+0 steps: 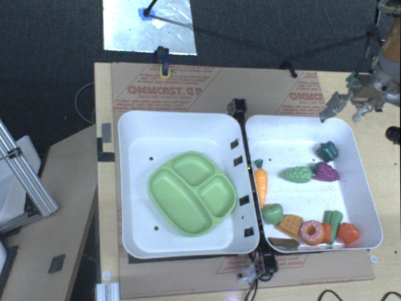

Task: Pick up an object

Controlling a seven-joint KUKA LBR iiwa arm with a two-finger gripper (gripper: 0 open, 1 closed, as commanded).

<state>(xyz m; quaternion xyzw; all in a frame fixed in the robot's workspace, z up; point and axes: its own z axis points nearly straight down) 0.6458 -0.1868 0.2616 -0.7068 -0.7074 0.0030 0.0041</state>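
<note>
The right bin (pixel 357 152) holds several toy foods. An orange carrot (pixel 260 182) lies by its left wall. A green cob (pixel 297 174), purple grapes (pixel 326 172) and a teal piece (pixel 328 150) lie near the middle. Along the front edge are a green pepper (pixel 272 214), a tan waffle (pixel 290 224), a pink donut (pixel 311 231), a green vegetable (pixel 333 218) and a red tomato (pixel 348 232). My gripper (pixel 346 110) hovers over the bin's far right corner, above and behind the teal piece. It is open, with nothing between its fingers.
The left bin (pixel 135 168) holds a green divided plate (pixel 191 193). A black divider with clips (pixel 241 168) runs between the two bins. A shiny sheet (pixel 149 17) lies on the floor behind the bench. A metal frame (pixel 25 174) stands at the left.
</note>
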